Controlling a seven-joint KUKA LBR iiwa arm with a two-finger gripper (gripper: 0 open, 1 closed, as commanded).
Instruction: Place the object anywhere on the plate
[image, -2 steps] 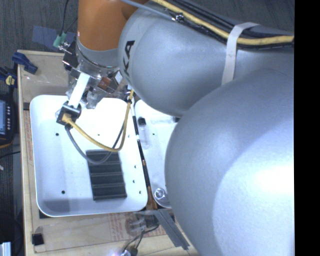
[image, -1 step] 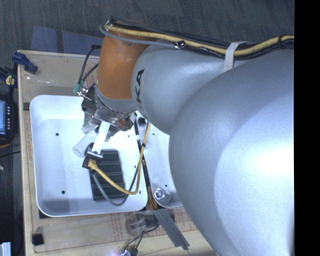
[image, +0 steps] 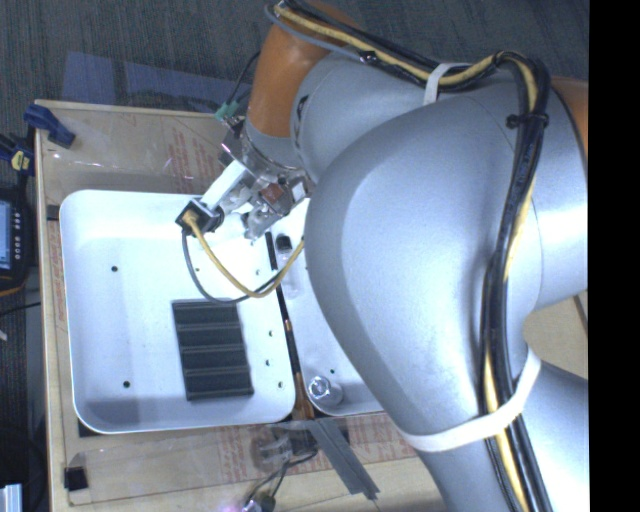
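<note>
Dark ribbed plate lay at 6 o'clock in left bin. Gripper hovered at 1 o'clock; state untellable. Object unidentifiable, so handling and grasp point unjudgeable.

The left bin is white; the ribbed plate near its front edge is dark grey. The arm is grey with an orange band.
</note>
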